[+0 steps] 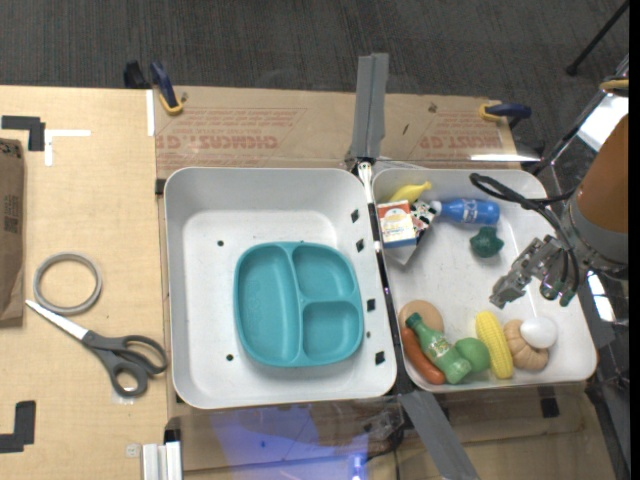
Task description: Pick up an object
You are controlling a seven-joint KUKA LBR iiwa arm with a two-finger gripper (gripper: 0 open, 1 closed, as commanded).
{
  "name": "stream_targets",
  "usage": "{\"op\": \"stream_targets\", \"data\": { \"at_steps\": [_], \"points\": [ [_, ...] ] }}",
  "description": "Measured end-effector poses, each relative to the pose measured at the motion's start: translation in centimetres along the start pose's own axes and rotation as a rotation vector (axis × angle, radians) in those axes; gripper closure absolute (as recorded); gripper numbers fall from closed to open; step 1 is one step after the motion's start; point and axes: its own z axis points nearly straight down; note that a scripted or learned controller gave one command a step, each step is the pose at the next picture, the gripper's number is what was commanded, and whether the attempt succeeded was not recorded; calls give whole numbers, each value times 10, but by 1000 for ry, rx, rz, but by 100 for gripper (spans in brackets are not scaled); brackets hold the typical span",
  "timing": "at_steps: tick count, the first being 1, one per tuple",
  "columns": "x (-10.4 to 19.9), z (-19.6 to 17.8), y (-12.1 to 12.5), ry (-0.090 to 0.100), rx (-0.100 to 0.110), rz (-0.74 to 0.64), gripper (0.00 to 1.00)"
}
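In the right bin (pixel 500 376), you see the gripper (pixel 525 280) with its fingers apart, holding nothing, above bare floor. Near it lie the white egg (pixel 538 332) and the corn (pixel 496 344); the left bin (pixel 190 268) holds a teal tray (pixel 298 303).

A teal three-compartment plastic tray (pixel 298 303) lies in the left white bin (pixel 190 268), while the metal two-finger gripper (pixel 528 276) hangs over the right white bin (pixel 560 373) above a yellow toy corn cob (pixel 494 344), a white egg (pixel 538 332) and a green toy bottle (pixel 442 352).
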Motion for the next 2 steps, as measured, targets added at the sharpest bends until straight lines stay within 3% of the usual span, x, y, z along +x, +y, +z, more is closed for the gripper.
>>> {"op": "stream_targets", "data": {
  "at_steps": [1,2],
  "points": [
    [15,138,15,2,1,-193,100],
    [7,138,27,3,1,45,100]
  ]
}}
